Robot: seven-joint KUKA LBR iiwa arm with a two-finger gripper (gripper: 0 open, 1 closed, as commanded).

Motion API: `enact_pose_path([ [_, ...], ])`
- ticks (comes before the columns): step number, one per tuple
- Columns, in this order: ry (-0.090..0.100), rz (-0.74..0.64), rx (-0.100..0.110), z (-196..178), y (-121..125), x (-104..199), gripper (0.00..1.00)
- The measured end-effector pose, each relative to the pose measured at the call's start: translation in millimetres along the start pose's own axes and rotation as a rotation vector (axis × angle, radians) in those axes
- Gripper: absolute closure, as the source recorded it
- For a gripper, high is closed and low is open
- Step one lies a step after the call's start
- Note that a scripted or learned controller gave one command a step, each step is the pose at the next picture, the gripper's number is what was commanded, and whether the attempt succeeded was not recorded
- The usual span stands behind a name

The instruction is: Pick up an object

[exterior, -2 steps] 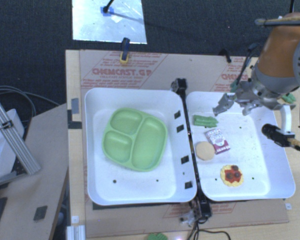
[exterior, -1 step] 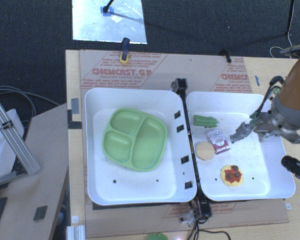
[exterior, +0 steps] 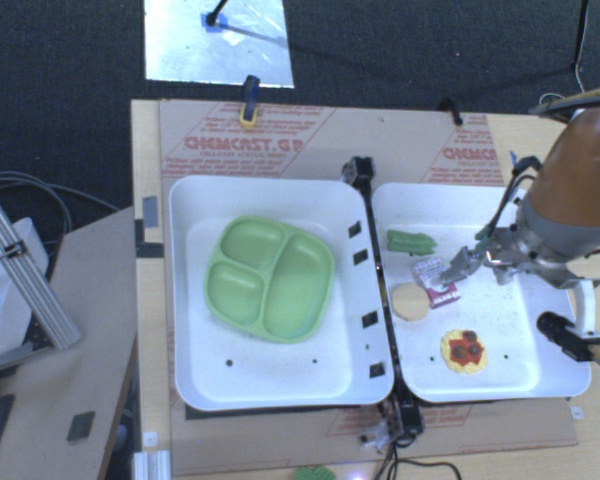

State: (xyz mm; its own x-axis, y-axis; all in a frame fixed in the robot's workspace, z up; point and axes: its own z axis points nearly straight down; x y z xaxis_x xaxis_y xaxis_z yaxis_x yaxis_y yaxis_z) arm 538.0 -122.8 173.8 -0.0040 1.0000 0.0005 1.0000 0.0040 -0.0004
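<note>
Status: the pick is not complete; nothing is lifted clear of the right bin [exterior: 550,376] as far as this view shows. Nearest the camera in that bin lies a small round toy pizza [exterior: 464,351], yellow with red and dark toppings, flat on the bin floor and well apart from my jaws [exterior: 464,265]. Next, a pale tan round disc [exterior: 411,302], possibly a toy cookie or bun, lies flat near the centre divider, touching or just beside a small pink-and-white packet [exterior: 436,280]. That packet looks thin, crinkled and light; I judge it the likely target, since my jaws sit just above and right of it, near its upper edge. I cannot tell whether my jaws are apart or together, nor whether they touch the packet; the tips are too small and blurred at this angle. Further back, a green leafy toy piece [exterior: 411,240] lies flat, near the divider. In the left bin [exterior: 195,368], a green divided plate [exterior: 271,279] rests with its three compartments showing nothing in them. Remaining steps, by my judgement: confirm contact on the packet, close, lift clear. Both bins sit on the desk [exterior: 310,138].
</note>
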Motion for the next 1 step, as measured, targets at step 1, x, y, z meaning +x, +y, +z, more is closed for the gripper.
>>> enact_pose_path([
  [1,0.003,-0.001,-0.002,91.7,42.9,-3.4,0.0],
])
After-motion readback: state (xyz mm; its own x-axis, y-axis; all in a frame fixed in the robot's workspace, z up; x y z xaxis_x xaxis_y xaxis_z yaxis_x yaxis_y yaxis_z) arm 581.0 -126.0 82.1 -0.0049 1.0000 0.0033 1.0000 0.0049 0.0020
